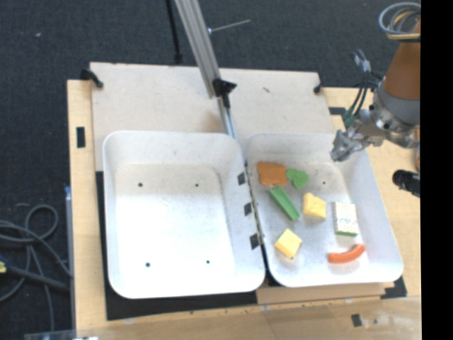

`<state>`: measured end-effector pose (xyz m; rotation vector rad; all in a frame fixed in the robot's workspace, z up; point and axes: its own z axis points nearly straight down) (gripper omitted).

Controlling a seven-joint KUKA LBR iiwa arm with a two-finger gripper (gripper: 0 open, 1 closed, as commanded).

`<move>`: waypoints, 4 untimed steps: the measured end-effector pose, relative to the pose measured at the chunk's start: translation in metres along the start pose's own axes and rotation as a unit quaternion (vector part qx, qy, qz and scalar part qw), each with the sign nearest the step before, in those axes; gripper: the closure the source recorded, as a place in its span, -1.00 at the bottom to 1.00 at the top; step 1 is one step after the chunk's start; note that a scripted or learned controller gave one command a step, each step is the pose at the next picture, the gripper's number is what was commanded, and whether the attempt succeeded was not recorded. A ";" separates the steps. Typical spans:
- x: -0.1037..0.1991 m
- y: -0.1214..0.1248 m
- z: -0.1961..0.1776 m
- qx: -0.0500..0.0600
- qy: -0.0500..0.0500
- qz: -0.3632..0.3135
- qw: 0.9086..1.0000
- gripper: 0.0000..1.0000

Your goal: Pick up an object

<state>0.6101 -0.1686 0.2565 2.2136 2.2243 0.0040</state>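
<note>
Starting at the far left, loose cables [28, 239] lie on the dark floor beside the surface [83, 190]. Next comes the left bin [113, 211], white and shallow, its floor speckled. A slanted metal rail [200, 41] runs down from the top and ends just behind the seam where the left bin meets the right bin [379, 243].

Everything loose sits in the right bin. Closest to the seam is an orange-brown block [271, 173], with a small green piece [298, 178] touching its right side. Just in front of that block a long green stick [284, 202] lies at a slant. Nearer the bin's front edge sits a yellow cube [288, 244]. Right of the green stick sits a second yellow block [315, 207], and right of that a white and green box [345, 218]. In front of the box lies a curved orange-red piece [346, 254], near the front right corner.

The tool [343, 147] hangs over the right bin's back right corner, well apart from every item, with nothing between it and them. Whether its tips are apart or together, I cannot tell. Nothing is gripped in it. Above it rises the grey wrist with the orange band [403, 69].
</note>
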 end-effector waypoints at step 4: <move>0.222 0.054 0.008 0.001 0.001 -0.002 1.000 1.00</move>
